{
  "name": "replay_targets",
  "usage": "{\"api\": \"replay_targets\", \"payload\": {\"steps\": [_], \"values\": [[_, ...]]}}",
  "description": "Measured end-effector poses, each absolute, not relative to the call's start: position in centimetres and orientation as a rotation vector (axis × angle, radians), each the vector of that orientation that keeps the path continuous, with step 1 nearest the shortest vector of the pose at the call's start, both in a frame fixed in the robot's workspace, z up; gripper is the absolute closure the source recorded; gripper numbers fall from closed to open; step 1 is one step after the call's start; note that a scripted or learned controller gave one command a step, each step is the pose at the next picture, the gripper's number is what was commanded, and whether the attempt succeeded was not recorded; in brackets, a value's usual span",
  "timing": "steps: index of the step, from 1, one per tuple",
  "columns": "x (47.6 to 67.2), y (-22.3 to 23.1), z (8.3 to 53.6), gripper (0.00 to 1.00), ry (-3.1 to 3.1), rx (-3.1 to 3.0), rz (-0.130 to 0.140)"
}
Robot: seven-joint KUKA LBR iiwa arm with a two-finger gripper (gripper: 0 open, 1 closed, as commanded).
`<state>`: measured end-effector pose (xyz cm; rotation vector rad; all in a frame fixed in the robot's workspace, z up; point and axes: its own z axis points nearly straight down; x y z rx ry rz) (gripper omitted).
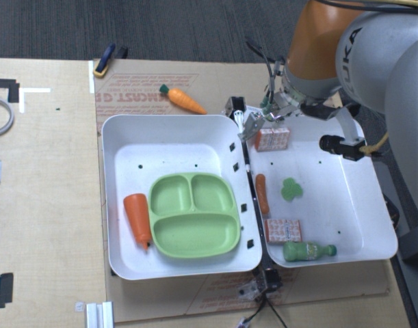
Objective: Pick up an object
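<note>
Counter of pale wood carries two shallow white bins side by side, with brown cardboard under them. The grey arm with its orange band leans in over the far edge of the right bin. The left bin holds a green divided plate near its middle and, just beside the plate toward the bin's left wall, an orange carrot.

In the right bin, a small patterned box sits at the far left corner, a brown sausage lies along the left wall, a green leafy piece rests near the middle, and a second patterned box and a green bottle lie by the near edge. Another carrot lies on the cardboard beyond the left bin.

The hand hangs just above the far box; whether it is wide or narrow I cannot tell. Nothing looks lifted, so the pick seems barely begun: closing on an object and raising it remain.
</note>
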<state>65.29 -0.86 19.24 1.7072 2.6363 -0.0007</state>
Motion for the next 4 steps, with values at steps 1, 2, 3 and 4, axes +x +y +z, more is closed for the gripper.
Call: {"api": "replay_targets", "payload": {"steps": [1,2,3,4], "values": [[59.7,-0.3,19.2,0.00,2.645,1.696,-0.001],[51.6,0.0,19.2,0.00,2.703,1.599,0.000],[50.5,0.2,19.3,0.00,2.917,1.163,0.000],[50.5,0.2,19.3,0.00,2.917,1.163,0.001]]}}
